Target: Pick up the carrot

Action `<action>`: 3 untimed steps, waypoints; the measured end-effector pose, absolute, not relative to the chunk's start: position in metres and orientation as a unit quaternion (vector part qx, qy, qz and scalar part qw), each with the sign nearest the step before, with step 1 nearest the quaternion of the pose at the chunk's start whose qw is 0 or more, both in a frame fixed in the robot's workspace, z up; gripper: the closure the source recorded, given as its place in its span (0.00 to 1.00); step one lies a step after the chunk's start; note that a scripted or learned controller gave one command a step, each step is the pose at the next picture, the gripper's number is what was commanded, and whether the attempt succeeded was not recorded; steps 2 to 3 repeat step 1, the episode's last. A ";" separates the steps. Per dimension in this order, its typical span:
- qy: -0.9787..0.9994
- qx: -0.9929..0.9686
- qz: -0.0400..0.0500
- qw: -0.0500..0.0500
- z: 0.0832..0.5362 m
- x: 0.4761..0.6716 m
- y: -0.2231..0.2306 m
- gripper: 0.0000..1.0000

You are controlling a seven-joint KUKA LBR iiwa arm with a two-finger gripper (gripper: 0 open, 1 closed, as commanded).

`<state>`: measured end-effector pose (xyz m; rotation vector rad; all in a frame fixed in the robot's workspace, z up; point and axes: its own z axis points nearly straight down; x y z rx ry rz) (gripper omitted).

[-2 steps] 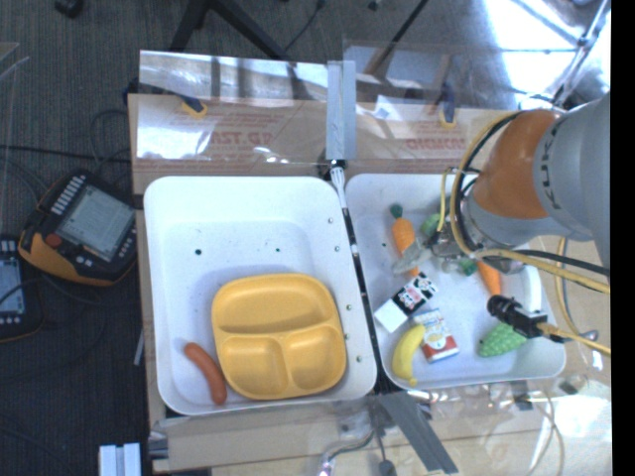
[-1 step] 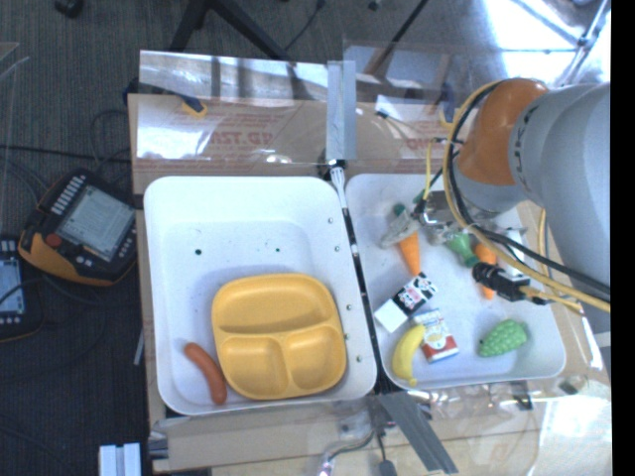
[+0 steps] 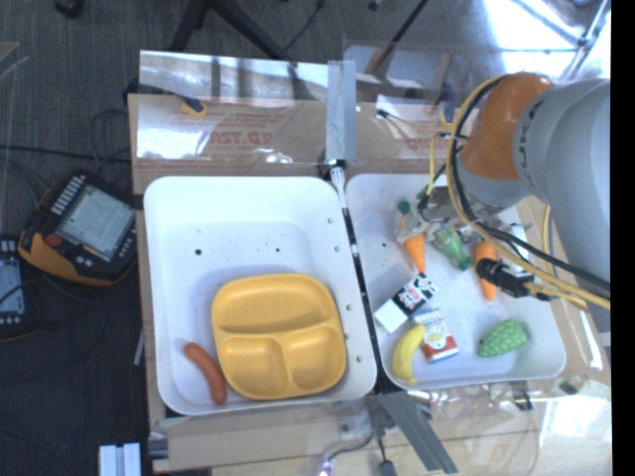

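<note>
Nearest in the right bin (image 3: 552, 365) lie a banana (image 3: 404, 353) and green toy (image 3: 503, 337). Farther back lies the carrot (image 3: 415, 249), probably light, rigid, slick plastic; grip its thick middle. Whether the end effector (image 3: 444, 209) is clenched, I cannot tell.

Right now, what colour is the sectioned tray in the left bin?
Yellow; the sectioned tray shows best in the camera view.

The left bin (image 3: 169, 266) holds a tray (image 3: 278, 335) with a sausage (image 3: 204, 372) at its left; the right bin (image 3: 382, 201) holds carrot (image 3: 415, 251), banana (image 3: 404, 355) and carton (image 3: 437, 337).
</note>
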<state>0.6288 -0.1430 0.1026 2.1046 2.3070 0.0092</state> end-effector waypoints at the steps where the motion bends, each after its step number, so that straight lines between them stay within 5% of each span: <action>1: 0.713 0.702 0.000 0.001 0.187 0.657 -0.086 1.00; 3: 0.713 0.702 0.000 0.001 0.187 0.657 -0.086 1.00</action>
